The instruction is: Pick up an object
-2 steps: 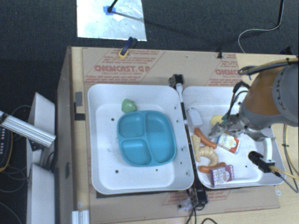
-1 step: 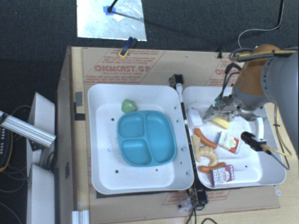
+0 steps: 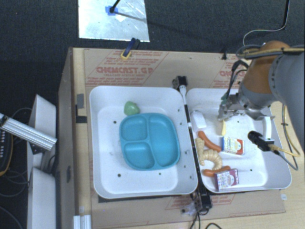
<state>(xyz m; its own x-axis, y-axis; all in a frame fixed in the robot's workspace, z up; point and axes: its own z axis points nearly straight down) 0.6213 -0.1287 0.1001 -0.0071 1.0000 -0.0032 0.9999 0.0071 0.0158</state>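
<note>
Bins hold a blue plate (image 3: 149, 141) left, food items (image 3: 212, 157) right.

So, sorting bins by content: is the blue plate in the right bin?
No, the blue plate lies in the left bin.

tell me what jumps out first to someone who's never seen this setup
The big blue divided plate fills the middle of the left bin, with a small green object just beyond its far left corner. The right bin holds a cluster of small items, among them an orange sausage-like piece and a small maroon carton. The grey arm with its orange band reaches down over that bin's far side.
</note>
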